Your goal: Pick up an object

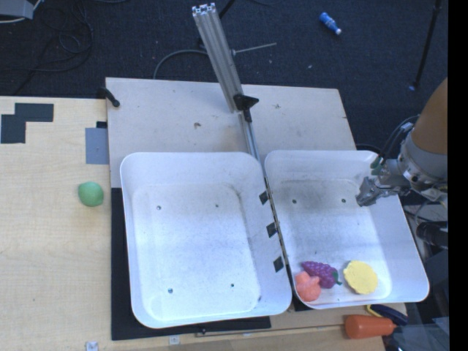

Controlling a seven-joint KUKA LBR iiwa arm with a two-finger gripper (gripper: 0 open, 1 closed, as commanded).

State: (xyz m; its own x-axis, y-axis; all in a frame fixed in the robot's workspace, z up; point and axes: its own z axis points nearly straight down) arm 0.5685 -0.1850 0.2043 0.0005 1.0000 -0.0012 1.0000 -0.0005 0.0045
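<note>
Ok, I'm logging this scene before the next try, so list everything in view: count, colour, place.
bins: two, white, side by side on the bench
purple object: one, right bin, near edge
orange-pink object: one, right bin, touching the purple one
yellow object: one, right bin, near edge
green ball: one, on the wood left of the bins
orange object: one, below the right bin
blue object: one, on the floor
claw: one, grey, over the right bin's right side

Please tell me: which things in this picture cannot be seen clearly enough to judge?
- Gripper, camera view: small and blurred over the right bin; its finger state is unclear.
- Orange object: partly hidden by the purple object.
- Orange tool: cut off near the bottom edge.
</note>
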